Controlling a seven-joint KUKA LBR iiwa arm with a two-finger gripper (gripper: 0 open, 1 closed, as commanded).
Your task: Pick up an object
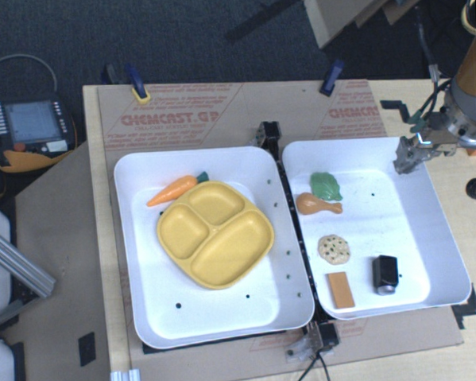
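Glossy three-compartment yellow plate (216, 234)

The arm's tool (406, 157) hangs at the view's right edge.

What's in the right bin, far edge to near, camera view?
Green leafy toy → chicken drumstick → cookie → black block → tan cracker.

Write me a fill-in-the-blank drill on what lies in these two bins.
1. The carrot lies in the ___ bin, touching the yellow divided plate.
2. The cookie lies in the ___ bin.
3. The plate has ___ compartments.
4. The gripper hangs over the right bin's far ___ corner.

Missing words: left; right; three; right
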